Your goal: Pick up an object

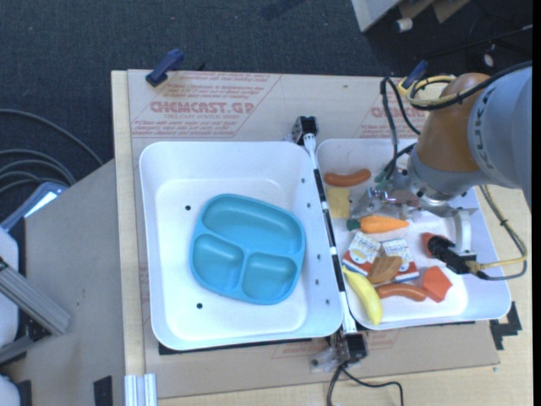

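- Camera view: the table (220,100) carries two white bins side by side; the left bin (161,227) holds a blue divided plate (247,248).
- The right bin (486,299) holds a heap of toy food: a hot dog sausage (347,177) at 12 o'clock of the heap, a carrot (383,224) in the middle, a banana (364,295) at 7 o'clock, a second sausage (403,292) beside it, and an orange block (436,283) at 5 o'clock.
- The grey arm (499,125) reaches in from 3 o'clock; its claw (385,194) hangs just above the carrot, which lies at the claw's 6 o'clock.
- Whether the claw is released or clenched cannot be told; the wrist hides it.
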You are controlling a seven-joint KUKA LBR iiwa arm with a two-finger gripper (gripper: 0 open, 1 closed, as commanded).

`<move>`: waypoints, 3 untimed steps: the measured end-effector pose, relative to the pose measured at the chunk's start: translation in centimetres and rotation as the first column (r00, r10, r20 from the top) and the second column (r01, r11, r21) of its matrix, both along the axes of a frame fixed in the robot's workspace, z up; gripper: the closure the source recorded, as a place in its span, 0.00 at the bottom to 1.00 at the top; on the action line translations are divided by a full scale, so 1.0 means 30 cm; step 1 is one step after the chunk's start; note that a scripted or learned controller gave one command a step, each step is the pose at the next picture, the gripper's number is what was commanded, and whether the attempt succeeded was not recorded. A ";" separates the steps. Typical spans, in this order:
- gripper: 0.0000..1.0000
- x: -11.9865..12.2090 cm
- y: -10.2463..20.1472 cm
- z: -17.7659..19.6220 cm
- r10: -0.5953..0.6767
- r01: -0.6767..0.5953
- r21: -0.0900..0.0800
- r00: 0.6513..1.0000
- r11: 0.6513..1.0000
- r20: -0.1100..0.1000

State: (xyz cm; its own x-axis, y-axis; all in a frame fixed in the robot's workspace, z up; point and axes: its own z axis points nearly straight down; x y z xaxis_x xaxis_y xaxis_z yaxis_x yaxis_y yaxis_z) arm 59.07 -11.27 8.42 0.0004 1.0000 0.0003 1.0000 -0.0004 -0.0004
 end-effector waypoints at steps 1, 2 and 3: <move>1.00 0.001 0.000 0.034 -0.001 0.001 0.001 1.000 1.000 0.001; 0.00 0.001 0.000 0.033 -0.001 0.001 0.001 1.000 1.000 0.000; 0.00 -0.188 -0.019 -0.001 0.000 0.000 0.001 1.000 1.000 -0.002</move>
State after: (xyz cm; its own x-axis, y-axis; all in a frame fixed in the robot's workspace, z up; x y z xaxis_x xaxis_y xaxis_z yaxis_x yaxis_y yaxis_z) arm 53.43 -11.85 8.41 0.0009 1.0000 0.0008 1.0000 -0.0009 -0.0021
